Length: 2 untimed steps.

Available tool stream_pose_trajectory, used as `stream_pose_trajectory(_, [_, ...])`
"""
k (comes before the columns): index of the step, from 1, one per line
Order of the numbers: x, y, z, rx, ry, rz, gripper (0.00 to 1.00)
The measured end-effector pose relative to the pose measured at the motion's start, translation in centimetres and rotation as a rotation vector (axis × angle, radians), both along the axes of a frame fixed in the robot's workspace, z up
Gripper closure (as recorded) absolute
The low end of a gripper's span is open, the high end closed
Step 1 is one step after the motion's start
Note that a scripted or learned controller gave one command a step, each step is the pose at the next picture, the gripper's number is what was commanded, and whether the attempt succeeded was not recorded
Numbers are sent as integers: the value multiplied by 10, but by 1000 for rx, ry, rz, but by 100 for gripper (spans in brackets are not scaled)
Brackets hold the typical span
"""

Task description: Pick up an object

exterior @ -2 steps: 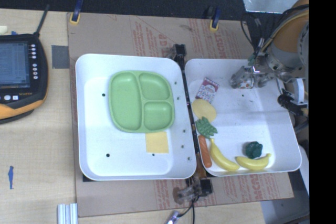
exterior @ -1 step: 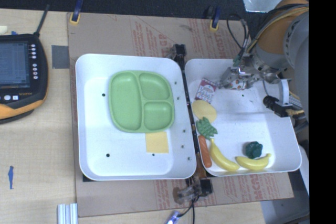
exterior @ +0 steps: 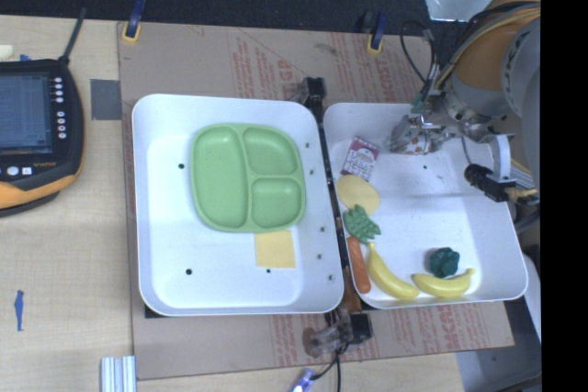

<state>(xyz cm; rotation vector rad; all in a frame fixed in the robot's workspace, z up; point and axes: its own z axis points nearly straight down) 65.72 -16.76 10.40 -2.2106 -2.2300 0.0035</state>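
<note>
My gripper (exterior: 415, 140) hangs over the far end of the right bin (exterior: 478, 225), its fingers pointing down at bare bin floor with nothing between them. Left of it lies a small red-and-white packet (exterior: 360, 159). Nearer the camera, along the bin's left side, lie a yellow round piece (exterior: 356, 194), a green leafy toy (exterior: 361, 222) and an orange carrot (exterior: 356, 264). Two yellow bananas (exterior: 390, 278) (exterior: 444, 284) and a dark green lump (exterior: 445, 261) rest at the near end.
The left bin (exterior: 165, 197) holds a green divided plate (exterior: 248, 176) and a yellow square slice (exterior: 275, 249). A teach pendant (exterior: 32, 128) lies on the bench at the far left. The arm's grey and orange body (exterior: 501, 50) looms over the right bin's far right corner.
</note>
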Motion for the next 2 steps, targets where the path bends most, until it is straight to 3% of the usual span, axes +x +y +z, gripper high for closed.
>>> stream_pose_trajectory(1, [0,78,89,2,-2,-4,100])
stream_pose_trajectory(2, [-49,132,88,0,3,-3,100])
